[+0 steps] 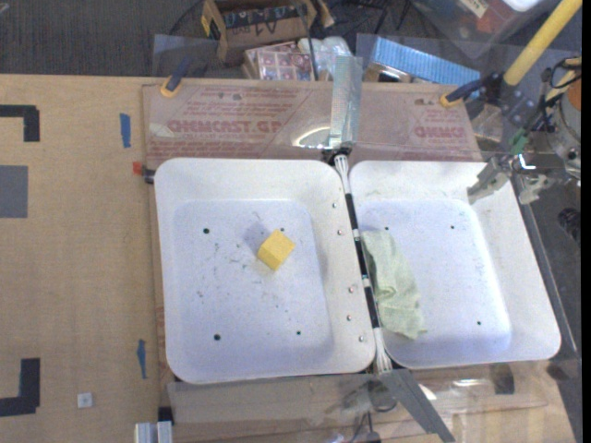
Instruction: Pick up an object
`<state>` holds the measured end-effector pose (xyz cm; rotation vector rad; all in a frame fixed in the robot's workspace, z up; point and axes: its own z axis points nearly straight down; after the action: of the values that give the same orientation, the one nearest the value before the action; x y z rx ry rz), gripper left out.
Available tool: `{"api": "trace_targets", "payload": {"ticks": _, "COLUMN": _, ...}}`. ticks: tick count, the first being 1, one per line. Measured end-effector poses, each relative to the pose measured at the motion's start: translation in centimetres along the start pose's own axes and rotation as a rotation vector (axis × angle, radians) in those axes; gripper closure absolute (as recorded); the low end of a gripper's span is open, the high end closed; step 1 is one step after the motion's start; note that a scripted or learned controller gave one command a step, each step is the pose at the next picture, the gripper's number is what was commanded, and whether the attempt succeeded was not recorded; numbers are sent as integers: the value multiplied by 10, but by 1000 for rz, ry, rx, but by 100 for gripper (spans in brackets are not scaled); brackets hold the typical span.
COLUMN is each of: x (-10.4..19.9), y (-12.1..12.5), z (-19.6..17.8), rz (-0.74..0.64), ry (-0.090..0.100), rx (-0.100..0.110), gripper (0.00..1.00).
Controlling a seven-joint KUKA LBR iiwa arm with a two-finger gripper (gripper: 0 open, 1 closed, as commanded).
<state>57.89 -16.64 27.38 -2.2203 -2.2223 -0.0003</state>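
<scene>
Now, to the left bin [175,247], left of centre in the frame: holds one yellow block [275,250], a little above and right of the bin's middle, turned at an angle to the bin walls, flat on the floor, touching nothing else. Throws a small shadow to its upper left. Scattered dark specks and a few black dots across the white floor around it.

Over to the right bin [517,275], pressed side by side against the first along the central seam. Carries a pale green cloth [395,289], crumpled and stretched lengthwise, hugging the bin's left wall and running from mid-height down toward the lower edge. Well apart from the block, with the seam between them.

Up at the right of the frame, above the right bin's upper right corner: gripper [489,179], grey metal, hanging at the rim, well clear of both block and cloth. Released or clenched? Cannot tell from this angle. Grasps nothing visible.

Behind the bins, along the upper middle: a brown printed board [240,123], pinned by an orange clamp [171,86] at its left corner. Further up, a cluttered box [259,12] on the dark floor.

Left side: tan bench [74,275], with black corner marks [23,123] and short strips of blue tape [125,130].
</scene>
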Motion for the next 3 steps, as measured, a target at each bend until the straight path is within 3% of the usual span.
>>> {"api": "trace_targets", "payload": {"ticks": 1, "x": -12, "y": -25, "z": -48, "rz": -638, "ry": -5, "rx": -7, "gripper": 0}}
{"api": "trace_targets", "payload": {"ticks": 2, "x": 70, "y": -69, "z": -154, "rz": -842, "ry": -4, "rx": -6, "gripper": 0}}
{"api": "trace_targets", "payload": {"ticks": 3, "x": 115, "y": -91, "z": -163, "rz": -1028, "ry": -3, "rx": -4, "gripper": 0}}
